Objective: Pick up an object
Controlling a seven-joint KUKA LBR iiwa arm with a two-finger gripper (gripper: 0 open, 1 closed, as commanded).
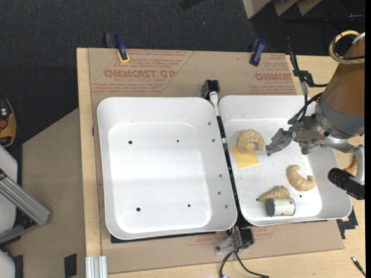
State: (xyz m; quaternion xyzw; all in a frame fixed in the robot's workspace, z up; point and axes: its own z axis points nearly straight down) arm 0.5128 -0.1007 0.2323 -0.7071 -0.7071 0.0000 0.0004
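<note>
We see two white plastic bins (162, 225) on a brown board (145, 68) printed "CHEMCAST"; the gripper's (277, 143) jaws stand apart, holding nothing.

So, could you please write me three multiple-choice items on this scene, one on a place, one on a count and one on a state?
1. Where does the yellow block lie?
A. In the left bin
B. In the right bin, touching the upper croissant
C. On the cardboard outside both bins

2. How many croissant-shaped pieces lie in the right bin?
A. Two
B. Four
C. Five

3. How is the small can lying?
A. On its side
B. Upright on its base
C. Lifted above the bin

Answers: 1 B, the block sits against the croissant near the bin's left wall. 2 A, one lies by the block and the other croissant lies further right. 3 A, its round end faces sideways, near the bin's front rim.
</note>
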